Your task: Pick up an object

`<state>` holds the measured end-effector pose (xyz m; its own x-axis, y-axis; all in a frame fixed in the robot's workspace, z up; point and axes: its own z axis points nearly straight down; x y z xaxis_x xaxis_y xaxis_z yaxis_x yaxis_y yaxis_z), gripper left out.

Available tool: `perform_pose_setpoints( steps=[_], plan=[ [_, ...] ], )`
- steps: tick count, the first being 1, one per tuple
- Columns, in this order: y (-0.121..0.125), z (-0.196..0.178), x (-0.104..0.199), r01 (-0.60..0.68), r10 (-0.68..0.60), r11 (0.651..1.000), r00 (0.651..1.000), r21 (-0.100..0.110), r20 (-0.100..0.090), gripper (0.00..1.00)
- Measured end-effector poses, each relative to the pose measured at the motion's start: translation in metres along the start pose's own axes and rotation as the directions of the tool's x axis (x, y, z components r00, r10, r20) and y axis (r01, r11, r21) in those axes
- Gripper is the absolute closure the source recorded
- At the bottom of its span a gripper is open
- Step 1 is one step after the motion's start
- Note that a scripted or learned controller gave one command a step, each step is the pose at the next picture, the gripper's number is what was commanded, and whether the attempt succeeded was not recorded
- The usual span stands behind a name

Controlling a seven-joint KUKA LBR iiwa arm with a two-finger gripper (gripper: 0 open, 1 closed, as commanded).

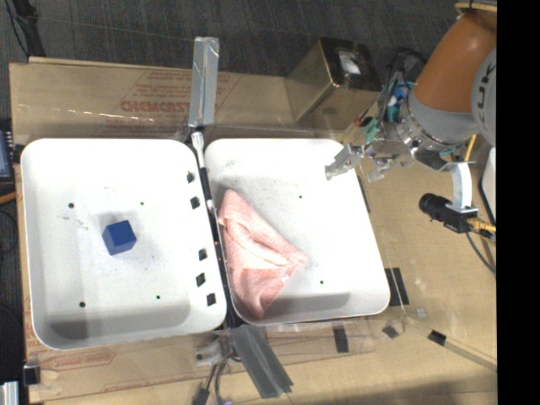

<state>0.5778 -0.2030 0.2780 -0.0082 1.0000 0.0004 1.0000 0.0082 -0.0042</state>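
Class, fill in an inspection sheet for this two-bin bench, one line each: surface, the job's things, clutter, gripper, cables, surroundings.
Surface: left bin and right bin, both white, side by side on a cardboard sheet with red print.
Job's things: blue cube in the left bin; crumpled pink cloth in the right bin, against its left wall.
Clutter: dark tape pieces on the bench right of the bins.
Gripper: gripper over the right bin's far right corner, apart from the cloth.
Cables: wires bunched at the wrist; a loose cable at the near edge.
Surroundings: brown box behind the right bin; dark carpet beyond.
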Motion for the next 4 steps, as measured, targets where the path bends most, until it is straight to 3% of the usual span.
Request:
perform_pose_setpoints(
  steps=[1, 2, 3, 4],
  plan=[
    [-0.022, 0.071, 0.075, 0.076, -0.076, 0.997, 0.997, 0.001, 0.000, 0.00],
    [-0.043, 0.185, 0.034, 0.178, -0.178, 0.984, 0.984, -0.002, 0.000, 0.00],
    [-0.074, 0.187, 0.073, 0.260, -0.260, 0.966, 0.966, -0.001, -0.001, 0.00],
    [-0.073, 0.177, 0.073, 0.266, -0.266, 0.964, 0.964, 0.000, -0.001, 1.00]
  ],
)
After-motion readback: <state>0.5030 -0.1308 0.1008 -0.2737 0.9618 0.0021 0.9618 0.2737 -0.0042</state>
